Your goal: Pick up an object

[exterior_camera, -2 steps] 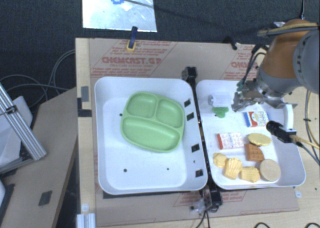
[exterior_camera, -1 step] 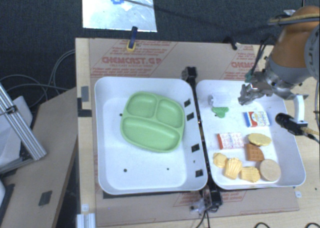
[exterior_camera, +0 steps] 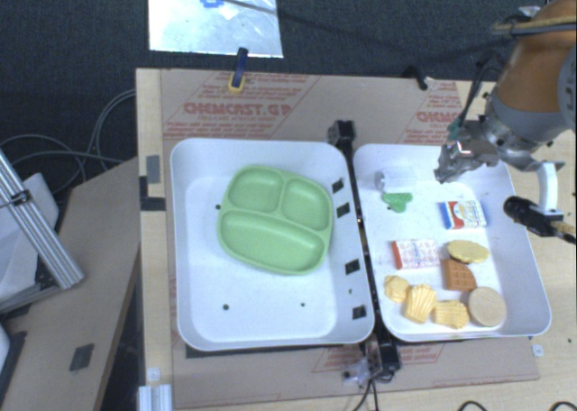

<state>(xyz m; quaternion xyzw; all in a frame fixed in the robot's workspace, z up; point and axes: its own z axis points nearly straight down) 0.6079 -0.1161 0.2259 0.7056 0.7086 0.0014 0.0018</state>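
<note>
Camera view: nearest, at the 6 o'clock edge of the right-hand shallow white plastic bin (exterior_camera: 532, 296), three yellow crinkled toy food pieces (exterior_camera: 420, 302) are seen lying in a loose row. A round beige disc (exterior_camera: 487, 306) is set just beside them at their 3 o'clock. A brown square waffle-like piece (exterior_camera: 458, 274) is placed just beyond the disc, with a pale yellow oval piece (exterior_camera: 467, 251) touching it at its 12 o'clock. A small red-and-white printed packet (exterior_camera: 415, 253) is laid at the waffle's 9 o'clock.

Farther in, a blue, white and red packet (exterior_camera: 462, 214) is found near the bin's centre, and a small green soft piece (exterior_camera: 397, 200) is seen at its 9 o'clock, well apart from it.

The left-hand white bin (exterior_camera: 194, 247) is occupied by a pale green three-compartment plastic plate (exterior_camera: 275, 220), lying flat at the centre.

The two-finger gripper (exterior_camera: 453, 164) is held over the right bin at about 1 o'clock from its centre, above and beyond the blue packet. Nothing is seen gripped in it; whether it is wide or narrow cannot be told.

Beyond the bins, at 12 o'clock, a shiny silver sheet (exterior_camera: 215, 4) is spread flat.
</note>
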